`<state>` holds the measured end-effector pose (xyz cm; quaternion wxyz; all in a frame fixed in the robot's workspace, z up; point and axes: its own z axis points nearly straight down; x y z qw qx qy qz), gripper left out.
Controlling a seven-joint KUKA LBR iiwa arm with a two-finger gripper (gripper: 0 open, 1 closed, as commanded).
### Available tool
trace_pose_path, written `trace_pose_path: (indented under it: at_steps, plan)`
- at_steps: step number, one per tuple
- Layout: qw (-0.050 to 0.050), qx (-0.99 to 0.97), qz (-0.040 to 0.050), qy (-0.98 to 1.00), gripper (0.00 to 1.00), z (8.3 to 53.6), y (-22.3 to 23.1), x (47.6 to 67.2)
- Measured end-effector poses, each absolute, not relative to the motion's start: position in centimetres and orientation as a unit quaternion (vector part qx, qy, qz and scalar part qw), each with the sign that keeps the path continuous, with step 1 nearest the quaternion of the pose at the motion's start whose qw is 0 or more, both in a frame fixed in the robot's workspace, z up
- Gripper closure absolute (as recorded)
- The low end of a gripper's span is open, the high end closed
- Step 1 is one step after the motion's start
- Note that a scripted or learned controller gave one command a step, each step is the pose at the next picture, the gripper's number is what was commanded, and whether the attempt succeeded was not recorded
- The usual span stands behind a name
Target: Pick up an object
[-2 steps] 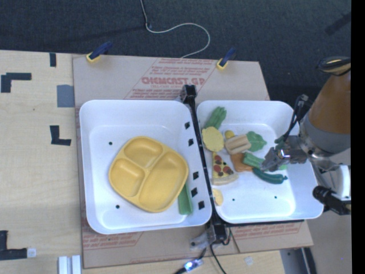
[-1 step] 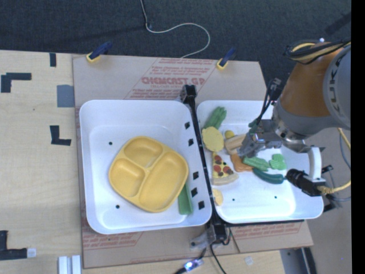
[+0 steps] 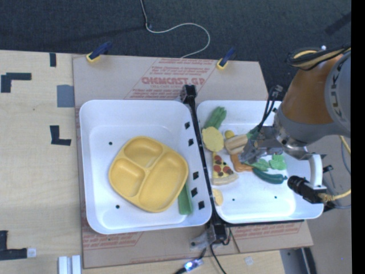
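Note:
My gripper [image 3: 249, 153] hangs low over the middle of the right bin [image 3: 256, 207], reaching in from the right. Its dark fingers sit among a cluster of toy foods: a tan bread-like piece [image 3: 235, 142], an orange piece [image 3: 240, 166] and a dark green pepper [image 3: 268, 174] with a light green leafy piece [image 3: 278, 162]. A pizza slice [image 3: 222, 170], a yellow round piece [image 3: 211, 138] and a green vegetable [image 3: 215, 117] lie to the left of the fingers. Nothing is clearly seen between the fingers.
The left bin [image 3: 100, 153] holds a yellow divided plate [image 3: 148, 173] and a green stick [image 3: 184, 198] against its right wall. A black divider with clips [image 3: 197, 147] runs between the bins. A small yellow piece [image 3: 217, 197] lies near the right bin's front left.

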<state>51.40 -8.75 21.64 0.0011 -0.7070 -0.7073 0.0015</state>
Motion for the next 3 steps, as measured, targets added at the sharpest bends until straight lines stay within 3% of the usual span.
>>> trace_pose_path:
  at_steps: [1,2,3]
  plan:
    - [0.000,-0.706,0.0000,-0.708,1.00,23.4,-8.5,52.4]
    - [0.001,-0.707,0.0017,-0.707,1.00,21.3,-8.6,51.9]
    - [0.001,-0.707,0.0004,-0.708,1.00,21.8,-9.3,52.9]
